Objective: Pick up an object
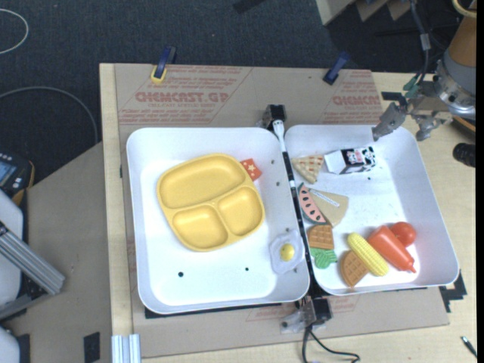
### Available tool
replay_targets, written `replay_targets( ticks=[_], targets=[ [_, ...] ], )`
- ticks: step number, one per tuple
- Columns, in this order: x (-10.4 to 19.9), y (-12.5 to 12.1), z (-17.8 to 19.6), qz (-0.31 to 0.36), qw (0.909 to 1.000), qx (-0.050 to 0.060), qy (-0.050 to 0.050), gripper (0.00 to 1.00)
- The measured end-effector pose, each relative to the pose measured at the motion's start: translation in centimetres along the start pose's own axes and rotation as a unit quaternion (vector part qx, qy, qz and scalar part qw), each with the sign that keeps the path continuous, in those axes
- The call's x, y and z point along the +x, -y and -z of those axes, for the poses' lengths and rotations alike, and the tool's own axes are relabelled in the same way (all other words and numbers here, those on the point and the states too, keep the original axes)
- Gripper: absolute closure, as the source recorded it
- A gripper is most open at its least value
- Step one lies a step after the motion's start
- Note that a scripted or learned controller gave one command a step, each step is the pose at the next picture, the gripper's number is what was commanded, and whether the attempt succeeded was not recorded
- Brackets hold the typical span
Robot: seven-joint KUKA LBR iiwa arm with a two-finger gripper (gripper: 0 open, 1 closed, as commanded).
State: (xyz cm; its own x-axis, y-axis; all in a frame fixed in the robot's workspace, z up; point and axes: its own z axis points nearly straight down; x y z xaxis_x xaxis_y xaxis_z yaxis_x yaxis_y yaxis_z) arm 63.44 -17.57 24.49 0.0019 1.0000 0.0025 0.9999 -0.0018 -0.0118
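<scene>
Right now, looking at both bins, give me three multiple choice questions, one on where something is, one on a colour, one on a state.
1. The divided plate lies in:
A. left bin
B. right bin
C. bare bench

2. The plate is:
A. blue
B. yellow
C. green

3. The gripper is:
A. closed on the corn
B. resting inside the plate
C. above the right bin's far edge, nothing between its fingers

Answers: 1 A, it rests in the left bin. 2 B, it is plain yellow. 3 C, it is at the right bin rim, the corn lying apart.
</scene>
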Motion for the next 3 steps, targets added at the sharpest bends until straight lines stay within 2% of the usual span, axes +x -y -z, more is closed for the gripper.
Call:
replay_targets(
  ticks=[1, 3],
  targets=[
    [0.0, -0.2, 0.6, 0.001, 1.0, -0.006, 0.001, 0.0],
    [-0.2, 1.3, -11.5, 0.0, 1.0, -0.002, 0.0, 0.0]
  ],
)
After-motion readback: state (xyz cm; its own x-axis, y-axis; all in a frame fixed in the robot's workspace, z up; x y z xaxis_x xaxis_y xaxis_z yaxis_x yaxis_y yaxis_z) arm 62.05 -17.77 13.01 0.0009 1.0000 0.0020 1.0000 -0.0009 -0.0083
